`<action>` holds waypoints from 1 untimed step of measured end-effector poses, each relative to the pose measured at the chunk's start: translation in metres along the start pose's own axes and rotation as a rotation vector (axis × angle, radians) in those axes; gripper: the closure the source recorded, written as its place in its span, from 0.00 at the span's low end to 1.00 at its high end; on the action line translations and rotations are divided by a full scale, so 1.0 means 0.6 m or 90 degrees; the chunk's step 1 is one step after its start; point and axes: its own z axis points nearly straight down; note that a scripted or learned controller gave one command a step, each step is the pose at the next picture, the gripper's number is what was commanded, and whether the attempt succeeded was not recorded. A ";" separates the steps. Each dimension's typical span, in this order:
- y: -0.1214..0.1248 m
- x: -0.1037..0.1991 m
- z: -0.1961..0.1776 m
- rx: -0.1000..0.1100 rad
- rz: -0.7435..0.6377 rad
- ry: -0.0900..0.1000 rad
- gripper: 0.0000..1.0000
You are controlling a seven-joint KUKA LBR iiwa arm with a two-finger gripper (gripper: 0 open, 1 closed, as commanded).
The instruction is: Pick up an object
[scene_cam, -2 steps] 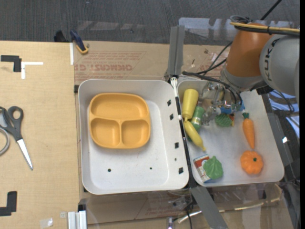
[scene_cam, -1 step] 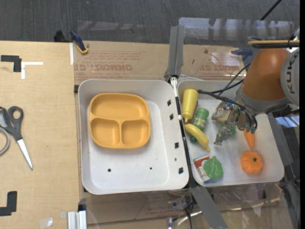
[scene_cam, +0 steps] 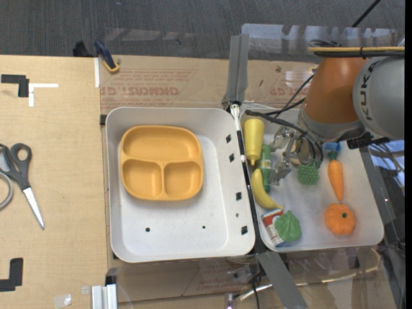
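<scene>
You would have found the pick at its approach stage, I judge, with nothing lifted yet. Nearest in the right bin (scene_cam: pixel 370 237) lay a green leafy toy (scene_cam: pixel 288 226) on a red-and-white packet, and to its right an orange pumpkin (scene_cam: pixel 340 218). A little farther, along the bin's left wall, a banana (scene_cam: pixel 260 190) curved toward the near corner, with a carrot (scene_cam: pixel 335 178) over on the right side and a green bumpy piece (scene_cam: pixel 309 173) between them. The claw (scene_cam: pixel 281 163) hung low over that left part of the bin, just beside the banana and close to the yellow corn-like cylinder (scene_cam: pixel 253 138) farther back; whether it was released or clenched I could not tell, for its metal parts and cables blurred together. No object showed between its tips. The next move, in my judgement, called for settling squarely over one item, most likely the banana, before closing. The arm (scene_cam: pixel 360 95) reached in from the far right, its orange band bent steeply down above the wrist. In the left bin (scene_cam: pixel 129 237) sat a yellow divided plate (scene_cam: pixel 162 162), well apart from the claw.
</scene>
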 end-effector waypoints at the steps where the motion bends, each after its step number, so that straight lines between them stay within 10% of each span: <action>1: -0.063 0.016 -0.001 0.000 0.006 0.001 0.00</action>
